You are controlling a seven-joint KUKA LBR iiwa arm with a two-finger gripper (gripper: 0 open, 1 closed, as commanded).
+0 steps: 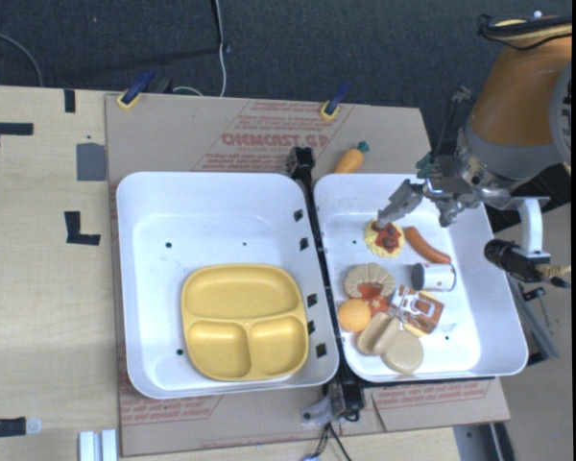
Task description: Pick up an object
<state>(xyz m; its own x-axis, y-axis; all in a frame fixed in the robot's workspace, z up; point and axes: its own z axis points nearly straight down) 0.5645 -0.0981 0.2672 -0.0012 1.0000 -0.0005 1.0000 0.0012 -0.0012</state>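
Two shallow white bins sit side by side on a brown cardboard sheet [259, 137] on the tabletop [38, 257].

Toward the near edge of the left bin [154, 209] lies one yellow tray [245, 320], smooth, round-cornered plastic with three compartments.

The right bin [490, 325] holds a cluster of toy food from its near edge to its middle. Nearest are two pale beige rounded pieces [392, 342] leaning together. Just beyond lie one small orange ball [354, 315] and one flat orange-and-white packet [418, 310]. Next come one tan ridged, shell-shaped piece [369, 280] and one small white cylinder [438, 279] with a dark end. Farther in lie one reddish-orange sausage [427, 245], long and smooth, and one small yellow round piece with a red top [385, 239].

The gripper [420, 206] hangs over the far half of the right bin. Its two dark fingers are spread apart with nothing between them; one long finger [397, 205] slants down with its tip at the yellow-and-red piece, though contact is unclear.

Beyond the bins' far rim, one orange carrot-shaped toy [349, 159] with a green tip lies on the cardboard. Two clamps [134, 91] with blue handles hold the cardboard's far edge.
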